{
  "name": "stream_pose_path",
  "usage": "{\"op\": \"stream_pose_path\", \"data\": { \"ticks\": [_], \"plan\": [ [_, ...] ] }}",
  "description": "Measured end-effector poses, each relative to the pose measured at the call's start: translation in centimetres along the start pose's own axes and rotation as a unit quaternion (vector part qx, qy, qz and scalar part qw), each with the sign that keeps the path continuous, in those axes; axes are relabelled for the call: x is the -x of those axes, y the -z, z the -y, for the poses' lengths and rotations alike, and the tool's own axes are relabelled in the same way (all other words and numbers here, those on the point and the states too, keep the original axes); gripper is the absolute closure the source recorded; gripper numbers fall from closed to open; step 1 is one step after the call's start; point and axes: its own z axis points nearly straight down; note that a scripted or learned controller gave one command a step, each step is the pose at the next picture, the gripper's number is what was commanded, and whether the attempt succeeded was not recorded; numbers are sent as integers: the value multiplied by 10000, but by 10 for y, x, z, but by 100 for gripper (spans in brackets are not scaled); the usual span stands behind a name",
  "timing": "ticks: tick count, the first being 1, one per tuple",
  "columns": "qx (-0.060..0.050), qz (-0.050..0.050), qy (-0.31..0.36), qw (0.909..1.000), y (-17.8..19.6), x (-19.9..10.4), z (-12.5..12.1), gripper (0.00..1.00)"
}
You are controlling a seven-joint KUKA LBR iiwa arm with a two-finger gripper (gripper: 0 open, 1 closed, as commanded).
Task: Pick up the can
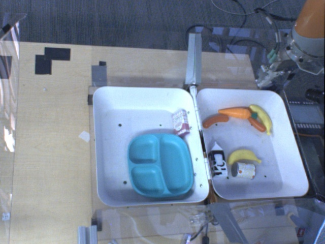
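Two bins side by side on the tabletop (51,136). In left bin (109,111): tray (160,165) at lower centre, packet (181,122) at its upper right. In right bin (284,151): carrot (236,113) and banana (261,117) at top, can (244,170) at lower centre.

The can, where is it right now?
The can lies on its side in the right bin, near its front, just below a banana.

I am looking down on a pale wooden worktop (51,151) that is carrying two shallow white bins side by side, the left bin (109,108) and the right bin (292,151), with their inner rims touching. Black tape marks (51,59) are sitting on the wood toward its far left corner, well apart from the bins. A grey metal post (193,60) is lying on it behind the seam between the bins.
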Motion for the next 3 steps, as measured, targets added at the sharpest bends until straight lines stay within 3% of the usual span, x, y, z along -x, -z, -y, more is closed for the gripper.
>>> {"op": "stream_pose_path", "data": {
  "ticks": [1,2,3],
  "plan": [
    [-19,-14,163,9999,-39,-28,23,100],
    [-27,-21,179,9998,-113,-66,16,100],
    [-15,-11,-764,9971,-88,-41,26,100]
  ]
}}
